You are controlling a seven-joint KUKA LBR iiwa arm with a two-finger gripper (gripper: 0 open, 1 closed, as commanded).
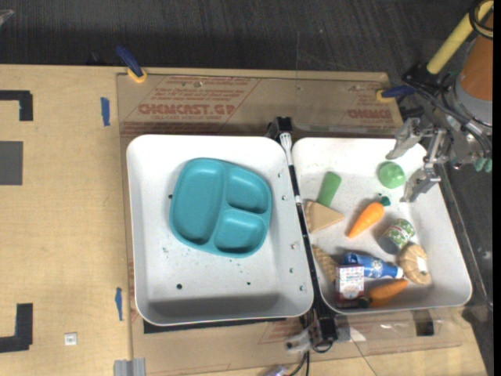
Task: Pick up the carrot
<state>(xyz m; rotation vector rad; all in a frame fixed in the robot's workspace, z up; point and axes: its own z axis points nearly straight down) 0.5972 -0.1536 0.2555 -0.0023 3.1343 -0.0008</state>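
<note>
Bench surface is tan board (63, 233) with black tape marks at the left; dark floor beyond the far edge. Two white bins sit side by side, touching along a black divider.

Left bin (149, 280): holds a teal sectioned plate (221, 206), lying flat, roughly central.

Right bin (454, 280): crowded. Carrot (366, 217) lies near the middle, tilted, green top toward the upper right, orange tip toward the lower left. It rests just beside a tan wedge (321, 216) on its left. Green cylinder (329, 188) stands above the wedge. Green ball (391, 174) sits near the carrot's top, apart from it. Small green-labelled can (399, 233) lies to the carrot's right. Along the near wall: blue-and-white bottle (368, 271), a second orange piece (389, 291) (identity unclear), and a brownish item (415, 262).

Gripper (419, 163) hangs over the right bin's far right corner, fingers spread, nothing between them. It is above and to the right of the carrot, not touching it; the green ball lies just left of the fingers.
</note>
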